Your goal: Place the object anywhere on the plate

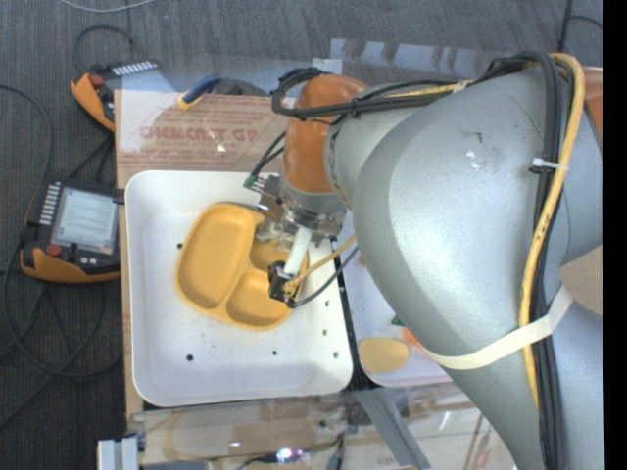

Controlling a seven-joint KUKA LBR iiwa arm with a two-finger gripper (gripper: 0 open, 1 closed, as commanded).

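A yellow divided plate (217, 258) lies in the left white bin (167, 360), a little left of its middle. My gripper (277, 235) hangs over the plate's right edge, under the orange wrist band. The wrist hides what is below it, so I cannot see anything held there. A small pale yellow rounded object (384, 353) lies in the right bin (392, 375), near its front left corner, partly under the arm.
The big grey arm (470, 194) covers most of the right bin. A cardboard sheet (191, 135) lies behind the left bin. A teach pendant (73, 228) sits on the floor to the left.
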